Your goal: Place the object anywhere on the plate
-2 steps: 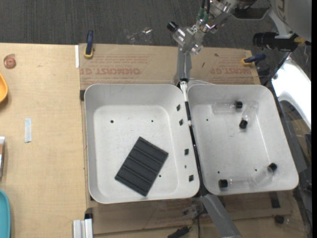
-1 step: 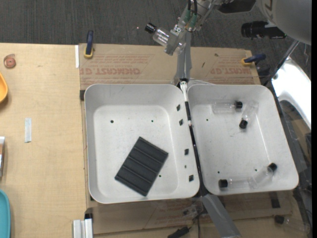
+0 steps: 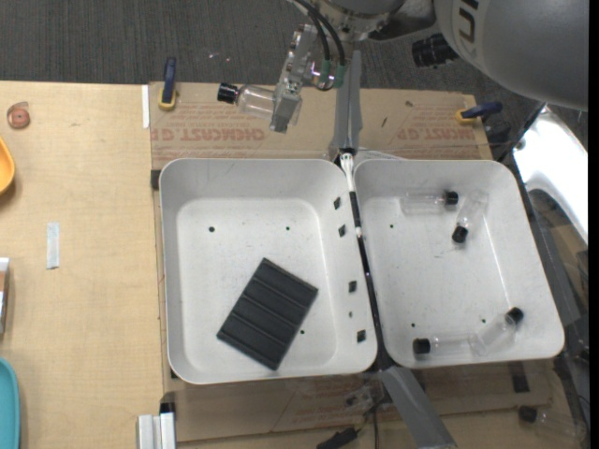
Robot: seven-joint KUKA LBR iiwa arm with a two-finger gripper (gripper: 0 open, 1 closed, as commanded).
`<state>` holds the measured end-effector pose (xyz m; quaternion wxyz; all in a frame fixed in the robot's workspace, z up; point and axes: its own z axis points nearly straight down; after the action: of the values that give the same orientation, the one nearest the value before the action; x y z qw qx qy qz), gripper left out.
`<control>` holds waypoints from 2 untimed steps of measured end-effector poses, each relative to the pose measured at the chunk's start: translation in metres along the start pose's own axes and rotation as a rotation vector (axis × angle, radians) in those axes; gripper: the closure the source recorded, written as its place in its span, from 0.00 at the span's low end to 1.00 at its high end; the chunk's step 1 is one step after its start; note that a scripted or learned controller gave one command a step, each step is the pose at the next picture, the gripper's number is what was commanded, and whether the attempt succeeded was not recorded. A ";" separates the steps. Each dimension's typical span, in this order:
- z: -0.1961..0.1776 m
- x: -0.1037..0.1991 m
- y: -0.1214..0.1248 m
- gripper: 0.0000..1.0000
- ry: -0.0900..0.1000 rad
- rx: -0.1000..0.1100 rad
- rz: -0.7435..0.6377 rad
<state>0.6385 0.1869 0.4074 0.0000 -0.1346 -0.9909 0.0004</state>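
While the arm [image 3: 524,26] reaches in from the right edge of the camera view, its gripper [image 3: 285,96] hangs beyond the far rim of the left bin [image 3: 182,251], over the brown cardboard [image 3: 412,120] that lies under both bins. A clear bottle [image 3: 245,96] with a black cap lies crosswise at the fingers, its cap pointing left; the fingers appear pressed on its right end, though the glassy blur makes the contact hard to read. On the cardboard, mirrored red print runs just past the left bin's far rim; it cannot be read with certainty. Large dark letters, seemingly "UK", show on the arm's grey shell. Inside the left bin, a dark ridged plate [image 3: 269,312] lies flat and tilted, toward the near rim. Right of the left bin, the right bin [image 3: 533,251] holds four more clear bottles with black caps: two near its far side, two along its near rim.
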 end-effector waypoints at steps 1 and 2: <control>-0.034 0.005 0.032 1.00 -0.003 -0.002 -0.388; -0.034 -0.010 0.046 1.00 -0.003 -0.003 -0.643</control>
<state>0.6602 0.2284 0.4413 -0.0016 0.1857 -0.9826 -0.0006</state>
